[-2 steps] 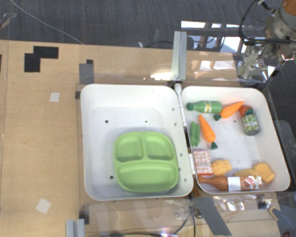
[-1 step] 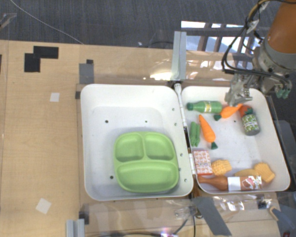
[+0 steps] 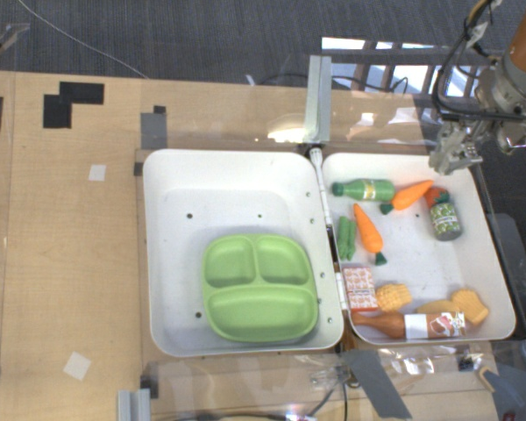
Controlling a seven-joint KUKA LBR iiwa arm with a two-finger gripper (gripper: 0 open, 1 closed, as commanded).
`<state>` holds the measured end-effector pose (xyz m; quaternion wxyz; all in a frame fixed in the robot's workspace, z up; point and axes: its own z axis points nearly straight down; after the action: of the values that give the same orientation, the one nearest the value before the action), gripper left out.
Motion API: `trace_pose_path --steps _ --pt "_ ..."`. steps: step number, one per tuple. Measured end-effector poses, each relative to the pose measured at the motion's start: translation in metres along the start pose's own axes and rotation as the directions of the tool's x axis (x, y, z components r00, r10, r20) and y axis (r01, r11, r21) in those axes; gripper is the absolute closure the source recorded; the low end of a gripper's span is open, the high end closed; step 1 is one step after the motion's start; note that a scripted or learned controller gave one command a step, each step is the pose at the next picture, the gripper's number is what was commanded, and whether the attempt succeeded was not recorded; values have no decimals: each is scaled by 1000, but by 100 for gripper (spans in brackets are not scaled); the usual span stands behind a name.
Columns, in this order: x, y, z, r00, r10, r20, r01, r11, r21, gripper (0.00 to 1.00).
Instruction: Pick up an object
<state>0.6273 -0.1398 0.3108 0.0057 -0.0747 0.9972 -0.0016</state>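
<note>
Pincer (image 3: 453, 152) above the right bin's (image 3: 500, 261) far corner, finger state impossible to tell, nothing seen gripped. Just below: toy carrot (image 3: 411, 195) touching a green bottle (image 3: 365, 189), beside a jar of peas (image 3: 444, 218). Further off: second carrot (image 3: 368, 230), corn cob (image 3: 393, 297). Left bin (image 3: 171, 209): green divided plate (image 3: 259, 286).

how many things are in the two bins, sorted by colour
green: 4 (plate, bottle, pea pod, can)
orange: 2 carrots
yellow or tan: 3 (corn, two bready pieces)
red-and-white box: 1
brown bottle: 1
total: 11
</note>
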Motion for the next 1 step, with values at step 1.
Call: trace_pose_path --steps 1 --pt "-28 -52 3 994 -112 1 112 994 0 100"
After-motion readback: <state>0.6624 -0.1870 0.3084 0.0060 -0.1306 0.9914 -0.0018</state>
